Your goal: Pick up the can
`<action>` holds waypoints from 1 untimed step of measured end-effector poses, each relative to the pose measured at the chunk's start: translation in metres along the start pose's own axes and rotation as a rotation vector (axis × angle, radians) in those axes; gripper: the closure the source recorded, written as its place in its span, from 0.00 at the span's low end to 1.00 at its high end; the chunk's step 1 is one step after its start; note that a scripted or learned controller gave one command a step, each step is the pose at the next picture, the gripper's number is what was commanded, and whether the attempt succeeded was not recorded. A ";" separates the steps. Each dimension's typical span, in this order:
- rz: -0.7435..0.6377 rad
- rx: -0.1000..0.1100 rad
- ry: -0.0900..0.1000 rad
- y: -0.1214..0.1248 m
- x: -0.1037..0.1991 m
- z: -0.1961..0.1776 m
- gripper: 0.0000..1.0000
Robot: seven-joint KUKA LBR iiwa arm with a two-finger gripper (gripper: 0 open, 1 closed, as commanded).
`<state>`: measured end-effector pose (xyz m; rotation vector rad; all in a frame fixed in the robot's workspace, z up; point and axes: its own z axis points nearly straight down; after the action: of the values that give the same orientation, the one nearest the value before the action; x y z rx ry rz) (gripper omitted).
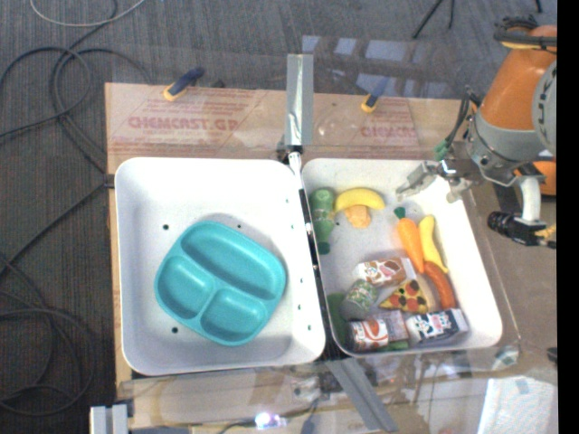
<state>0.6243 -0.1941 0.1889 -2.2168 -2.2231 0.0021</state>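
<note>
The arm (516, 107) reaches in over the right bin's (484, 283) far right corner, gripper (425, 177) spread open and empty; the can (378, 333) lies by the near edge.

Teal divided plate (222, 281), left bin (136, 242)

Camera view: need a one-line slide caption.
KUKA gripper hovers open over the right bin's far corner; the can lies untouched among toy food at its near edge, teal tray in left bin.
</note>
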 end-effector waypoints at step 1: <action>-0.101 0.001 0.001 -0.056 0.058 0.083 0.00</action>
<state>0.5679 -0.1366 0.1066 -2.1012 -2.3306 0.0028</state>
